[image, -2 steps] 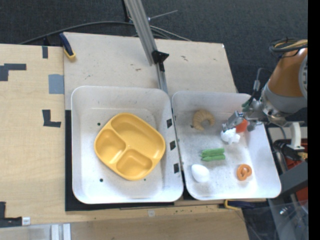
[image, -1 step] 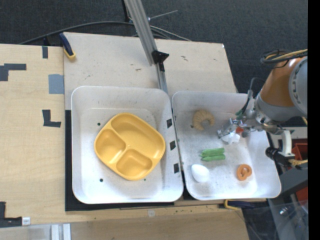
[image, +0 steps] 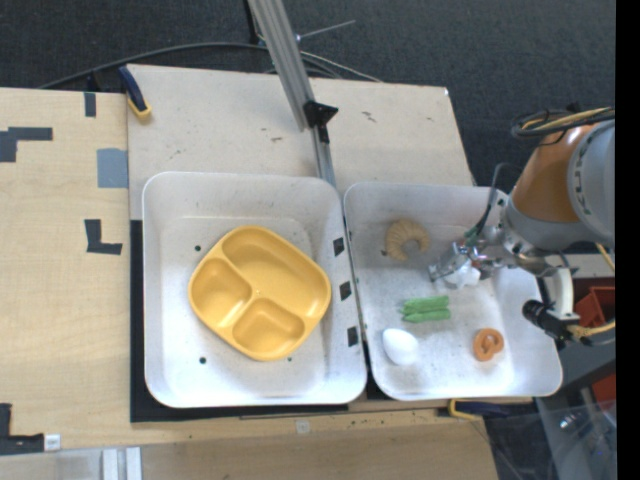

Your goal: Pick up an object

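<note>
Two shallow white bins sit side by side on the bench (image: 250, 108). The left bin (image: 160, 268) carries a yellow divided plate (image: 260, 290), lying flat near its middle with three compartments facing up.

The right bin (image: 530, 368) holds four small things. A tan curled piece (image: 406, 236), shaped like a croissant, lies toward the bin's far edge, left of its middle. A green flat piece (image: 427, 310) lies near the bin's centre. A white egg-shaped object (image: 400, 346) rests close to the near left corner, just below the green piece and apart from it. An orange ring-shaped piece (image: 488, 344) sits toward the near right corner, well apart from the egg.

The arm (image: 560, 188), grey with an orange band, reaches in over the right bin's right edge. Its tool (image: 458, 266) is low over the bin, between the tan piece and the green piece, touching neither as far as can be seen. The metal parts at its tip blur together against the white floor, so whether they are spread or pressed together cannot be told. Nothing is seen between them.

A grey metal rail (image: 285, 53) runs slantwise across the bench's far side to the gap between the bins.
</note>
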